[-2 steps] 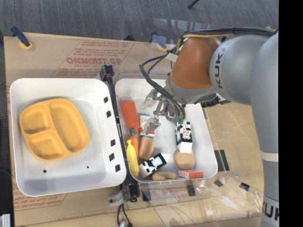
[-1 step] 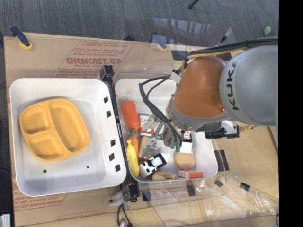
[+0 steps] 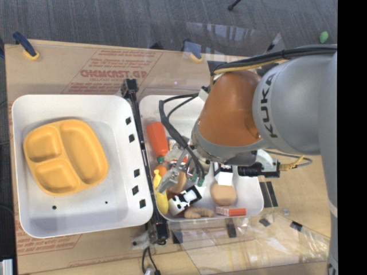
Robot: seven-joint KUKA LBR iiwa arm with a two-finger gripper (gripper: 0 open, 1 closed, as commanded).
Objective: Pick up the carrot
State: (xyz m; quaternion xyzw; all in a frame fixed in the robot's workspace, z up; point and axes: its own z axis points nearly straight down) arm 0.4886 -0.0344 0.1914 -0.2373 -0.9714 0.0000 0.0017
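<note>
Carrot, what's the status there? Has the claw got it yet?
Gripper low in right bin, among toys. Carrot lying free beside it, not held. Arm overhangs bin.

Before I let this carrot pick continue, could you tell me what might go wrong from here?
1. The end effector sits low among crowded items, below the carrot, so it may close on a neighbour such as the banana.
2. The carrot lies close to the right bin's left wall, leaving little room beside it.
3. The arm hides part of the bin.
</note>
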